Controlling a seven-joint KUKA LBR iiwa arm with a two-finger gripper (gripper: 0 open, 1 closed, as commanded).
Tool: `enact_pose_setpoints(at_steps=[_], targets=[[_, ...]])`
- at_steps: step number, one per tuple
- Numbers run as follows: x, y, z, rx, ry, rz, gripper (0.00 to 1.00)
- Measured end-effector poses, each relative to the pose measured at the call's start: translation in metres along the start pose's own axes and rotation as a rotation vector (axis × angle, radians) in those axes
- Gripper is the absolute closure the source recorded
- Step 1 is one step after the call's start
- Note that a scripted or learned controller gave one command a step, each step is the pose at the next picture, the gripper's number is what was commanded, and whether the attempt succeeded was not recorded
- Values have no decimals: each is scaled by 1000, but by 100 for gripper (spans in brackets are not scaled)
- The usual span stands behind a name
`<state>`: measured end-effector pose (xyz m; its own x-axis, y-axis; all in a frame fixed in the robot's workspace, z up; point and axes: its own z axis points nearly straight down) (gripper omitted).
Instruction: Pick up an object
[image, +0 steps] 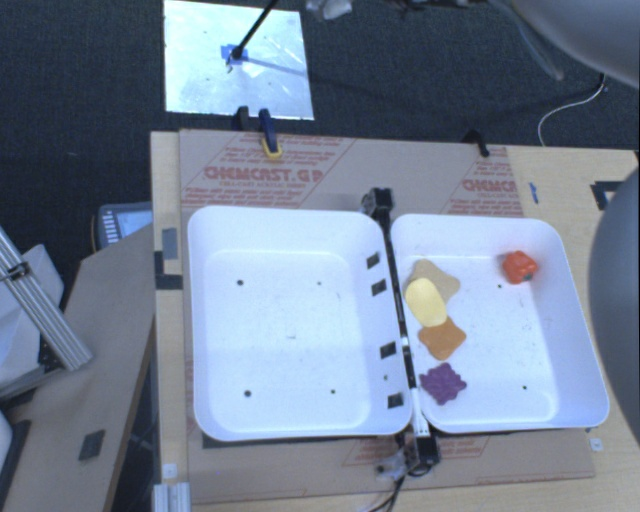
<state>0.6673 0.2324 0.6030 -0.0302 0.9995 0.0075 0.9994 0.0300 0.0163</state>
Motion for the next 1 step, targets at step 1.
enact_pose_setpoints(at_steps=[1], targets=[[0,0,0,1,0,-1,0]])
